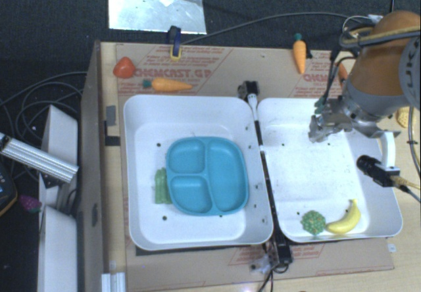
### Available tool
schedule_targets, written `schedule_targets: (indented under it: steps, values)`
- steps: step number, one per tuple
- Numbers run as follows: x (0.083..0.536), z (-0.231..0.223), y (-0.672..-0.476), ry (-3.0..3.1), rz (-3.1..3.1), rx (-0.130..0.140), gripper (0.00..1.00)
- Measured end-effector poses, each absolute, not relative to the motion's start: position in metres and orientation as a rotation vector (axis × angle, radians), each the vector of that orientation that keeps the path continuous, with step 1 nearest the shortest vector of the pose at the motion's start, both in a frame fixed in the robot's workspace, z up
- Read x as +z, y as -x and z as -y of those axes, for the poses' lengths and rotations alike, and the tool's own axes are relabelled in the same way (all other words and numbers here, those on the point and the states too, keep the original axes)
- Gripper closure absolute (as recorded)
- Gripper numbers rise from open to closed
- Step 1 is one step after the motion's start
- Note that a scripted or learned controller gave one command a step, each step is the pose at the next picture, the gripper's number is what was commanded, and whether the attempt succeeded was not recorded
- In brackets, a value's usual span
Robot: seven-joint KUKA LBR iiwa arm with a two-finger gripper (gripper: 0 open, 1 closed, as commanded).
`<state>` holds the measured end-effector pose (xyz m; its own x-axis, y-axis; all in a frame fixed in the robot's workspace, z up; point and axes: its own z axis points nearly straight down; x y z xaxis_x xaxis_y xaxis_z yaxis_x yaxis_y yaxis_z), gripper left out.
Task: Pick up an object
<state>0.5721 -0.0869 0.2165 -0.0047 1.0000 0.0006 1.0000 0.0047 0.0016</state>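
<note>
A brown cardboard-covered counter (197,64) with red printing fills the middle of the frame. Two shallow white bins rest on it side by side, the left bin (141,152) and the right bin (289,113). Along the counter's upper strip lie a tomato (123,68) at upper left, a carrot (168,85) just beside it, and a second carrot (300,55) toward the upper right.

The gripper (322,129) hangs over the far part of the right bin (289,172), well apart from the banana (346,219) and the green broccoli piece (314,222) lying side by side near its front edge. The left bin (141,152) holds a blue divided plate (206,175) with a green item (160,186) touching its left side. Two carrots (170,85) (300,54) lie on the worktop (217,67) behind the bins.
</note>
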Motion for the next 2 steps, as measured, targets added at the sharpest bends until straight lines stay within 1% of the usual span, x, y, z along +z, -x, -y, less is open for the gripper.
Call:
schedule_targets:
  steps: [1,2]
  values:
    - [0.184,0.062,-0.570,-2.217,-2.226,0.001,1.00]
    - [0.184,0.027,-0.566,-2.217,-2.227,0.001,1.00]
